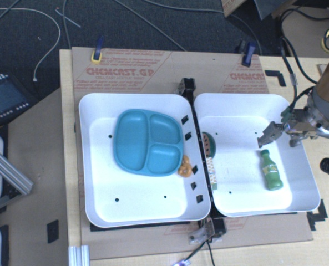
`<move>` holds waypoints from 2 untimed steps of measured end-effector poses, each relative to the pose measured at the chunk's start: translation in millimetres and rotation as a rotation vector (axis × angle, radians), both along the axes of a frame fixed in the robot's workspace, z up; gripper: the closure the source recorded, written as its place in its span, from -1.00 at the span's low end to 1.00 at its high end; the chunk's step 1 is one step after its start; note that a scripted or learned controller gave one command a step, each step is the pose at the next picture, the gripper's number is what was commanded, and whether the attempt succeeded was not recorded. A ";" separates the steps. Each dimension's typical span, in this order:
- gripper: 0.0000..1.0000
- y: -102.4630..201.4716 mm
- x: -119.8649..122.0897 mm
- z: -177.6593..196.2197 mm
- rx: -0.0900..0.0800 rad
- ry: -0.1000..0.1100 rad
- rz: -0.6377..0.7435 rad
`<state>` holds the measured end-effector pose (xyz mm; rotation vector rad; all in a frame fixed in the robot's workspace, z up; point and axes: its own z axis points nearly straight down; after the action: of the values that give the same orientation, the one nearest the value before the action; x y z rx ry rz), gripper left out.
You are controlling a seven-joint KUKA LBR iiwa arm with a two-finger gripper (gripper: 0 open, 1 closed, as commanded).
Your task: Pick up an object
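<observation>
**Gripper poised above a bottle that may roll away**

Left bin [92, 148], shallow white moulded plastic with rounded corners and glossy walls: a turquoise divided plate of smooth plastic [148, 142], three compartments, rounded-square outline, lies flat in the middle. Touching its lower right rim is a small crumpled orange-tan object [185, 168], lumpy, material hard to tell.

At the divider between bins: a small round dark-green and brown item [208, 144] just inside the right bin's left wall, partly hidden by the rim; below it a narrow speckled strip [211, 169]. Too small to identify further.

Right bin [236, 204], same white plastic: a green plastic bottle with a lighter cap [271, 170] lies on its side, neck pointing up-view, well clear of the walls. Likeliest target.

Two-finger gripper [278, 132], grey metal, sits just above the bottle's cap end, fingers spread, nothing between them.

Risks, as judged from here:
- Bottle is round and slick on a slick floor; a finger landing off-centre could roll it sideways.
- Gripper appears offset toward the cap; closing there could pinch the narrow neck and let it slip or tip out.
- Descending too far would strike the bin floor.
</observation>
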<state>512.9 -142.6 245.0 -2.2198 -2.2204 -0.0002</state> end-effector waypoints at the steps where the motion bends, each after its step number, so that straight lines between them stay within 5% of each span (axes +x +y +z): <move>1: -1.00 3.4 1.8 -62.9 0.002 0.007 -0.001; 2: -1.00 -6.0 4.0 -116.7 0.001 0.006 -0.001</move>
<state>516.9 -148.6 128.4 -2.2178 -2.2156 0.0045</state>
